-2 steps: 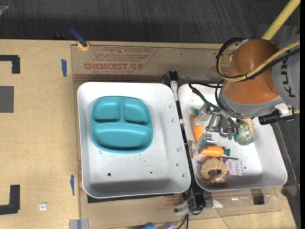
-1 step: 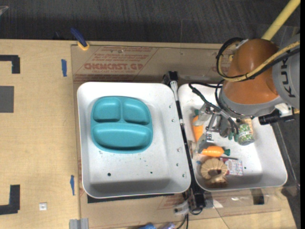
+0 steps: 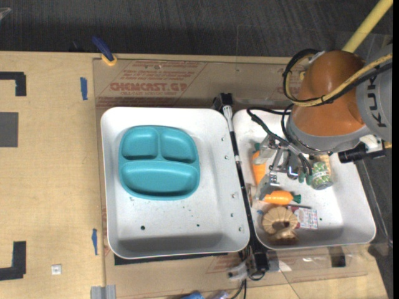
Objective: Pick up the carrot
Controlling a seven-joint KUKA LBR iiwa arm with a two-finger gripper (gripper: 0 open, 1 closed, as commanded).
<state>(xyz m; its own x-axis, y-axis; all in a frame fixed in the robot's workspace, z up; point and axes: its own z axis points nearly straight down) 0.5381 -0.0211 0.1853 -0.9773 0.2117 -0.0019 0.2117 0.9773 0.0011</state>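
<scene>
The carrot (image 3: pixel 278 197) is small and orange with a green stub at its right end. It lies flat in the front-left part of the right bin (image 3: pixel 349 220). My gripper (image 3: pixel 285 170) hangs just behind and above it, below the orange wrist band. Its metal fingers (image 3: pixel 272 177) stand apart, so it is open with nothing between them. The carrot is not held.
An orange item (image 3: pixel 257 167) lies left of the gripper by the bin wall. A tan ring-shaped bread piece (image 3: pixel 280 222) and a small packet (image 3: pixel 306 217) sit in front of the carrot. A green item (image 3: pixel 321 173) lies to the right. The left bin (image 3: pixel 124 229) holds a teal divided plate (image 3: pixel 159 162).
</scene>
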